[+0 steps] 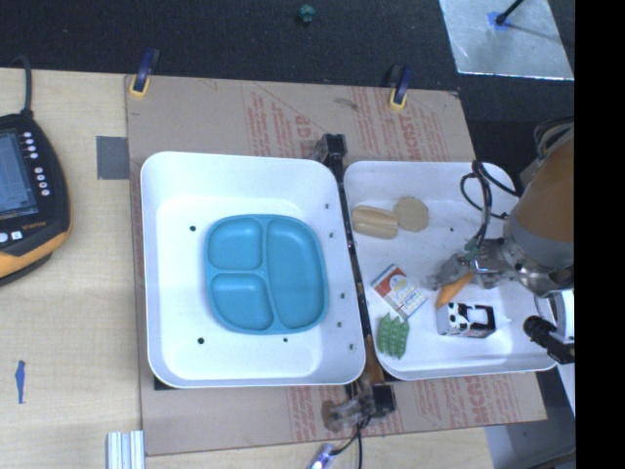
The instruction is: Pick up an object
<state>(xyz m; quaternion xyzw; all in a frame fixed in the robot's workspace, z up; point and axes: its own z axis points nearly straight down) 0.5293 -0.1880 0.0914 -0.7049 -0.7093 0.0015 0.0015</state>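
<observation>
My gripper (467, 274) sits low in the right bin (430, 360), toward its right side, with the arm (547, 213) entering from the right. Whether I am open or shut cannot be read here; metal parts and cable cover that area.

An orange piece (451, 288), narrow and elongated, lies at a slant directly at my tip. I cannot tell whether I am touching it or only above it.

Just below it rests a black-and-white block (467, 319), boxy, with white patches on dark faces, close to the bin's front wall.

Left of the orange piece lies a card (395, 290), white with a red mark, tilted. Below that, a green toy (393, 335), small and ridged, lies near the bin's left wall.

At the back of the bin, a tan wooden piece (389, 219), rounded, lies flat.

The left bin (166, 262) holds a blue plate (266, 273) with three compartments, centred.
</observation>
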